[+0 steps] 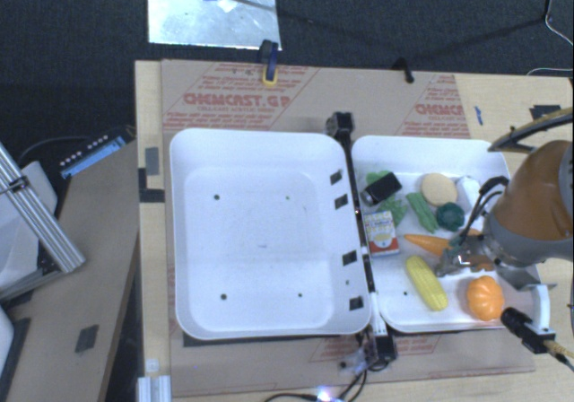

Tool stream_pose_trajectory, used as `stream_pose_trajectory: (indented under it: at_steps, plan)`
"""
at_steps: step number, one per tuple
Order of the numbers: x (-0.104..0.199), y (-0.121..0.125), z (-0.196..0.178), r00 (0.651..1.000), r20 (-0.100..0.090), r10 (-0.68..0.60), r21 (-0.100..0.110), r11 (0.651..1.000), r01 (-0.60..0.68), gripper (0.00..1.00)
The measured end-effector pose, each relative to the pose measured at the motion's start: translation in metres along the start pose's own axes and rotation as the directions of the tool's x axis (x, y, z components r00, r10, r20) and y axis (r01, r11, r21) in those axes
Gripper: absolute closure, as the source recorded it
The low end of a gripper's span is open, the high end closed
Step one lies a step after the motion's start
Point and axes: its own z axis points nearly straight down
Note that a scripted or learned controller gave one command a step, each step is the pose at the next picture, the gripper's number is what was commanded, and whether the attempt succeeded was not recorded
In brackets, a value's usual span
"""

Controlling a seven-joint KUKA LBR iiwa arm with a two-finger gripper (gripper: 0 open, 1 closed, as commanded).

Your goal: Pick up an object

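Orange fruit (pixel 484 298) lower right, in right bin (pixel 395 158). Gripper (pixel 456 258) low between carrot (pixel 425 243) and corn (pixel 426 283); fingers' state: cannot tell. Step: reaching, nothing held. Next: centre over one item, close.

Bright, even overhead light; glare on white bins (pixel 260 144); slightly soft focus

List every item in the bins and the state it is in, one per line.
left bin: white, lying flat on the bench
right bin: holds all the toys
corn cob: lying flat, free
carrot: lying flat, tip toward the gripper
orange fruit: resting near the front rim
small carton: lying by the divider
beige ball: resting, free
gripper: low over the carrot, grip unclear
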Motion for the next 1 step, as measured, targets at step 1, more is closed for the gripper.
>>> stream_pose_trajectory:
  at_steps: [1]
  plan:
    - [0.0720,0.0343,-0.1063,1.000,0.002,-0.007,-0.010,1.000,0.007,1.00]
